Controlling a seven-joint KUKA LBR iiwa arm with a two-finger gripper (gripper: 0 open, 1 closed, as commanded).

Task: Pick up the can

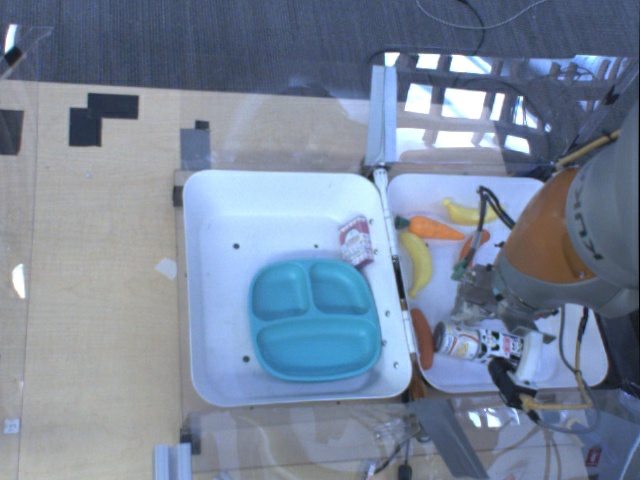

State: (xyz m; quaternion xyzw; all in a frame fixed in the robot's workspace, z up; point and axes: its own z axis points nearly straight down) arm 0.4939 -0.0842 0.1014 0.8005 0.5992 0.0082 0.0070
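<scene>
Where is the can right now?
The can lies on its side near the front edge of the right bin, just right of a red item and below the banana, with the gripper directly over it.

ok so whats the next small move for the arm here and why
Probably a short, straight lift. The can lies on its side low in the right bin, right under the gripper, beside a red item. Whether it is gripped is unclear, so a small rise would test that.

Place: we see a robotics lab.
Evidence: left of the gripper (480, 313), a taped wooden bench (90, 268); beyond it, loose cable (470, 8) on grey carpet (200, 18).
</scene>
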